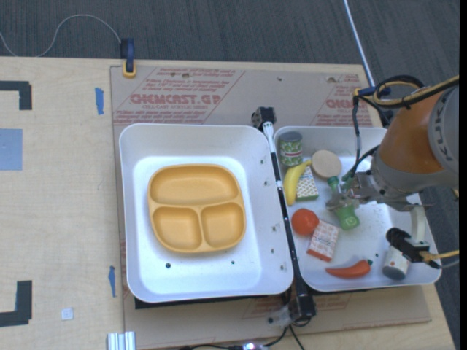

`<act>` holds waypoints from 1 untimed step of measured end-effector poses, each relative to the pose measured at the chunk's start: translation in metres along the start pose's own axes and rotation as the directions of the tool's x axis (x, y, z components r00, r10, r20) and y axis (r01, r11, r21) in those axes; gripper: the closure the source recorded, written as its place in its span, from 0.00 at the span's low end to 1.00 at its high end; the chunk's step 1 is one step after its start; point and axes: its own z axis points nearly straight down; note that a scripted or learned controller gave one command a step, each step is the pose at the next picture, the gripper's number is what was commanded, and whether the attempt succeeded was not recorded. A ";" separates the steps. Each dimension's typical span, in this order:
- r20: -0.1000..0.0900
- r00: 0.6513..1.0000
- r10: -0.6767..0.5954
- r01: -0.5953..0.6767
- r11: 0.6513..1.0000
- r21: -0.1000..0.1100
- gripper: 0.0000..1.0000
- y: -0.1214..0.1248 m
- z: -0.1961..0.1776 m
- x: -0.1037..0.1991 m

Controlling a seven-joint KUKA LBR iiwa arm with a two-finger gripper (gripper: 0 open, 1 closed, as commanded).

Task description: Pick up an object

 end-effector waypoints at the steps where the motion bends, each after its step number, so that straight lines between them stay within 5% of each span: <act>1: -0.014 1.000 -0.005 0.005 1.000 0.020 1.00 -0.010 -0.085 0.072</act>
